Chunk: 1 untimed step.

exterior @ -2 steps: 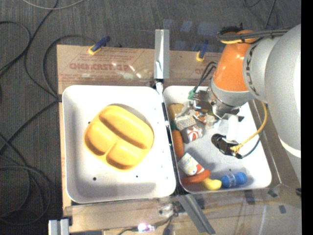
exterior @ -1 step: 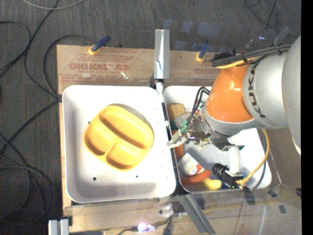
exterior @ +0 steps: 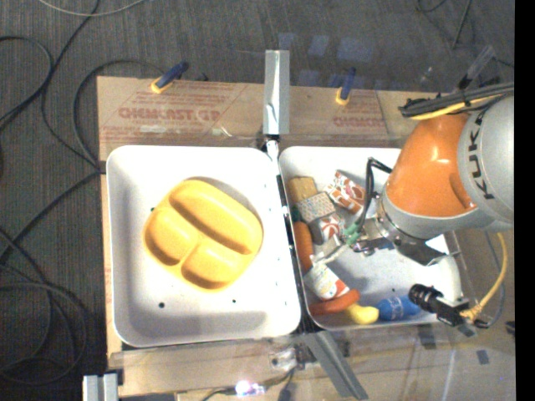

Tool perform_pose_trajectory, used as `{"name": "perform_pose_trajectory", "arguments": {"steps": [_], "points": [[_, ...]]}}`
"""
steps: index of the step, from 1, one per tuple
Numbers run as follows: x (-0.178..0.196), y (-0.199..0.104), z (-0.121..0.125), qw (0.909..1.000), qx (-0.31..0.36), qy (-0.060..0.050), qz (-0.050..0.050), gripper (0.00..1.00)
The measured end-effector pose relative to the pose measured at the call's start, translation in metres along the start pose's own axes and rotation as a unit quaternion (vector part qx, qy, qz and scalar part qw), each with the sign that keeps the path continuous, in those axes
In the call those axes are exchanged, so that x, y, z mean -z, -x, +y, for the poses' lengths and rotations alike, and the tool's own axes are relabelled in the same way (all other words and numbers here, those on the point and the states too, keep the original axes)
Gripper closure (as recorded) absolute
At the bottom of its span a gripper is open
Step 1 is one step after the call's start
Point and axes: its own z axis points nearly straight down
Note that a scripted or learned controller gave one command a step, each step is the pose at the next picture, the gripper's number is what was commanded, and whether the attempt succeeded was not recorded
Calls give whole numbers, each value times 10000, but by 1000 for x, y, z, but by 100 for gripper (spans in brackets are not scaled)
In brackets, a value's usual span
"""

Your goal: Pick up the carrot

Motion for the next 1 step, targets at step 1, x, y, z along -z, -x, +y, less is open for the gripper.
{"name": "perform_pose_trajectory", "arguments": {"steps": [1], "points": [[-1, -69, 46, 9997, 249, -9, 2, 0]]}}
